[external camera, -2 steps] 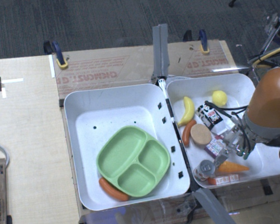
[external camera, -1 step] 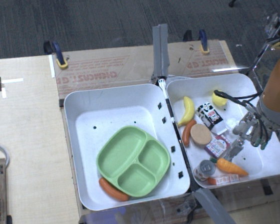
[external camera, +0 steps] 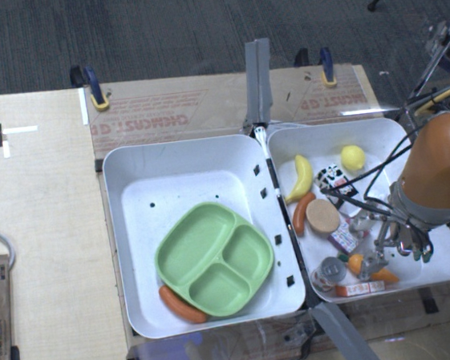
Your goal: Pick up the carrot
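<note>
The carrot [external camera: 384, 276], a small orange piece, lies near the front wall of the right bin [external camera: 441, 271]. My gripper [external camera: 381, 250] hangs low over the bin, just above and behind the carrot, amid cables and metal parts. A round orange item [external camera: 356, 263] sits immediately left of the gripper. I see nothing lifted off the bin floor.
The right bin also holds a banana [external camera: 300, 177], a lemon [external camera: 352, 156], a black-and-white toy [external camera: 332, 177], a red sausage [external camera: 301, 214], a tan disc [external camera: 323, 216], a grey can [external camera: 330, 269] and a red-white box [external camera: 358, 288]. In the left bin lie a green divided plate [external camera: 214, 258] and an orange sausage [external camera: 181, 305].
</note>
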{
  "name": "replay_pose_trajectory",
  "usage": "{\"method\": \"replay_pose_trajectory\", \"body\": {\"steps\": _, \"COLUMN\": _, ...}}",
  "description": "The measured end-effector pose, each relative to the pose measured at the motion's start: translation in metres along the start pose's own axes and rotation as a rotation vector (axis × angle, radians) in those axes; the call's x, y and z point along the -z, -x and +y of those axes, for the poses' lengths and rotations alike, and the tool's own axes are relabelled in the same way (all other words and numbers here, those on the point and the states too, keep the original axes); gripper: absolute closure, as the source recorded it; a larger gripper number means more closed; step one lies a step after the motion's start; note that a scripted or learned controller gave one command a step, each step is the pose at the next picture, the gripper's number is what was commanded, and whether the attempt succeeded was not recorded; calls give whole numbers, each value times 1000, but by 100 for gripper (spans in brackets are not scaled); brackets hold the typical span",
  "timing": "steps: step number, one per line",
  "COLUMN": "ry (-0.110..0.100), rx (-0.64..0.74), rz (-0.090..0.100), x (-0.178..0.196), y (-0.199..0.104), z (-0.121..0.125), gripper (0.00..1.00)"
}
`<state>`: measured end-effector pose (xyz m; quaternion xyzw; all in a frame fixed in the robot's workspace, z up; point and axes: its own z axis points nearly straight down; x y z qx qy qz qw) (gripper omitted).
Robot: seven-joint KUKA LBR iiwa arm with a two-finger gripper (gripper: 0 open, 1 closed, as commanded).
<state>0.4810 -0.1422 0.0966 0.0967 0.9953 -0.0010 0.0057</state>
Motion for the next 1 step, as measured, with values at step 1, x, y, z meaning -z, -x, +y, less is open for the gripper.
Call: {"method": "replay_pose_trajectory", "body": {"steps": 1, "ry": -1, "rx": -133, "rz": 0, "x": 0, "y": 14, "z": 27, "gripper": 0}}
